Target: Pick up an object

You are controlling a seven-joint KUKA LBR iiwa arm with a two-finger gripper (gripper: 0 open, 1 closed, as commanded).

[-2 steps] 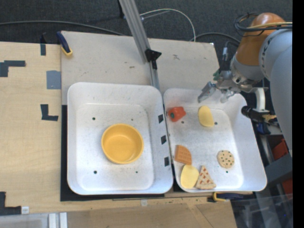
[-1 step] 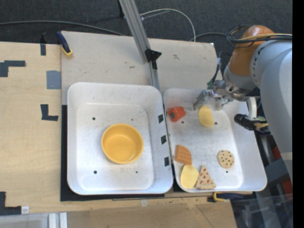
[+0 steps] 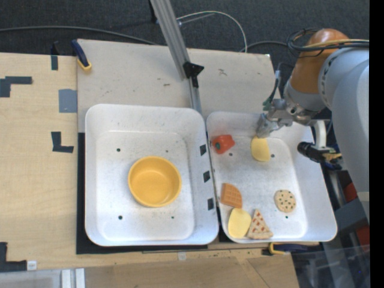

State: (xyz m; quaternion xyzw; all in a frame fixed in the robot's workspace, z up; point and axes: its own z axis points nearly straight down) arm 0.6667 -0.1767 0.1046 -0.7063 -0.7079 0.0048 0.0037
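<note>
White and shallow, the right bin [image 3: 312, 221] carried our likely target, a smooth rounded yellow piece [image 3: 261, 149], directly below the gripper [image 3: 266, 126]; contact we couldn't confirm. Whether the tool was open or closed, we couldn't tell. We feared that rounded surface might roll or squirt aside. Nearby sat a yellow bowl [image 3: 154, 180], a ridged wafer [image 3: 231, 195], a speckled cookie [image 3: 285, 200] and a red pepper [image 3: 223, 143].
</note>
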